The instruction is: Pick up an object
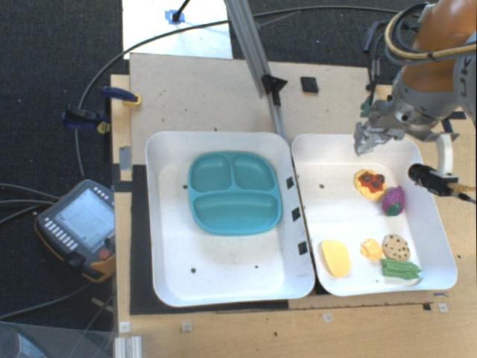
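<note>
End effector (367,142) poised over right bin's (436,230) top rim; pizza toy (370,183) lies just below it, apart. Finger state cannot be told. Arm (436,51) enters from upper right.

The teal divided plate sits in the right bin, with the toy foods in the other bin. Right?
No. The camera view shows the teal divided plate in the left bin; the toy foods lie in the right bin.

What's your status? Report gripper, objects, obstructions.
Gripper over right bin's far edge, holding nothing. Toy foods untouched; pizza slice nearest. Nothing blocking.
</note>
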You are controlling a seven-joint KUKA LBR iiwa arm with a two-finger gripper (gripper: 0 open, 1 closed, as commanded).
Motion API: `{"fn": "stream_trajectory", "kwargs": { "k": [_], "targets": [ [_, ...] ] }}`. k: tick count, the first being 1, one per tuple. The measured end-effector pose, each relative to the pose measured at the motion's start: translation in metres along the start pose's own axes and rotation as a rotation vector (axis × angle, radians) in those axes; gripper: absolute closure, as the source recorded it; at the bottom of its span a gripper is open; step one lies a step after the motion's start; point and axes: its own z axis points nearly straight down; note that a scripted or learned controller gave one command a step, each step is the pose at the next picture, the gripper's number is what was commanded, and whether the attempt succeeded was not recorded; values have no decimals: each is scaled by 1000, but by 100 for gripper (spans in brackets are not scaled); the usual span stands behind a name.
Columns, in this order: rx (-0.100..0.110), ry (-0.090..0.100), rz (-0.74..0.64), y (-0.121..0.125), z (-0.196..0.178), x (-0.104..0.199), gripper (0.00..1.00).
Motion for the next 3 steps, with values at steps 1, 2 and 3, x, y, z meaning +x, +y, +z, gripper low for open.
{"fn": "stream_trajectory", "kwargs": {
  "k": [1,2,3],
  "targets": [
    [0,1,-1,7,-4,57,100],
    [-1,1,-1,15,-6,110,100],
    [0,1,0,17,3,154,100]
  ]
}}
